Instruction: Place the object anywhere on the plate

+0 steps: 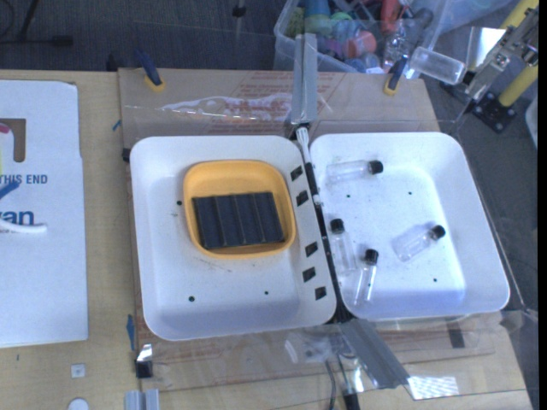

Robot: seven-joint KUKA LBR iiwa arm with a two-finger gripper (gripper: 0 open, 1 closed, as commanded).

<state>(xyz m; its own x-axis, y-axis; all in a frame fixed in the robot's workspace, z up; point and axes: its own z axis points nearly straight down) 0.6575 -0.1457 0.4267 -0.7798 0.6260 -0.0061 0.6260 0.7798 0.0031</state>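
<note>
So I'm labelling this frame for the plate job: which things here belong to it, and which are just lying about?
Belongs to the job:
- yellow plate bearing a dark ridged pad, left bin
- four clear vials with black caps, right bin

Lying about:
- tub of coloured toys
- white printed board

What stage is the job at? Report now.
Done: a dark ridged block already lies on the yellow plate in the left bin. In hand: nothing visible. Left: four clear vials lie loose in the right bin, none on the plate.
</note>
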